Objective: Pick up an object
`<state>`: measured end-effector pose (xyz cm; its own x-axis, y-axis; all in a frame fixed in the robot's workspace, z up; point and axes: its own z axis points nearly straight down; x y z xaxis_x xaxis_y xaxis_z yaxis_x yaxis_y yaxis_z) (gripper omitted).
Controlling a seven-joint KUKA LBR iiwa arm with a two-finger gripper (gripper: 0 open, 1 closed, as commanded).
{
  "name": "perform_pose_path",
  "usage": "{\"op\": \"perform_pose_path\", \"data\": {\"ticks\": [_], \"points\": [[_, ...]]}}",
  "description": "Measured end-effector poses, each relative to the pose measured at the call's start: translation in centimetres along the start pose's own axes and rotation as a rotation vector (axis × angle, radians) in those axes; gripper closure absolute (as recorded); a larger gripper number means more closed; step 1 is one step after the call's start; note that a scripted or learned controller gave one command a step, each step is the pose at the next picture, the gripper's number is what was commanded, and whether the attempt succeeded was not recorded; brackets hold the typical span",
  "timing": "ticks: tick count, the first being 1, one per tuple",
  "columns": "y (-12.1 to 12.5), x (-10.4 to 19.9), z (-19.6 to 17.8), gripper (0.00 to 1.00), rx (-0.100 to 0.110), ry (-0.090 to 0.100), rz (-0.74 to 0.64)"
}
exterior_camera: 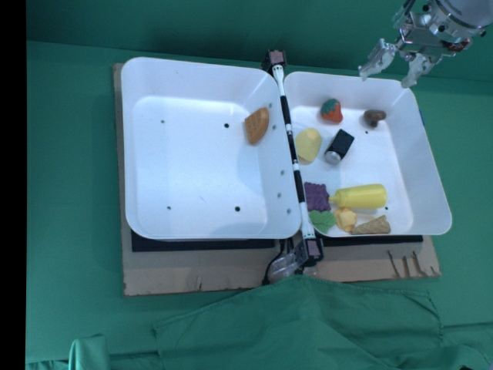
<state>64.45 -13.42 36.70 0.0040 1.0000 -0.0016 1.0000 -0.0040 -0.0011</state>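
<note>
My gripper (392,66) hangs high over the far edge of the right bin (431,183), its two fingers spread open with nothing between them. Below it in that bin lie a red strawberry (332,111), a small brown mushroom (374,117), a black can (338,146), a pale yellow potato-like piece (308,145), a purple grape bunch (316,196), a yellow bottle (360,197), a green leafy piece (322,221), an orange-yellow chunk (346,219) and an ice-cream cone (372,226). An orange bread slice (257,125) leans on the left bin's right wall.
The left bin (154,91) sits beside the right one, joined along a black-and-white divider (290,153). Both rest on a cardboard sheet (192,272) over green cloth. A crumpled green cloth (308,322) lies in front.
</note>
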Motion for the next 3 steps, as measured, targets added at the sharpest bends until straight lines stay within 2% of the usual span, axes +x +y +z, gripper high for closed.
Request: {"op": "perform_pose_path", "data": {"ticks": [1, 2, 3], "points": [[4.2, 0.3, 9.3, 0.0, 0.007, 0.001, -0.002], [5.5, -0.5, 17.4, 0.0, -0.001, -0.001, -0.001], [1.0, -1.6, 18.3, 0.0, -0.015, -0.004, 0.0]]}}
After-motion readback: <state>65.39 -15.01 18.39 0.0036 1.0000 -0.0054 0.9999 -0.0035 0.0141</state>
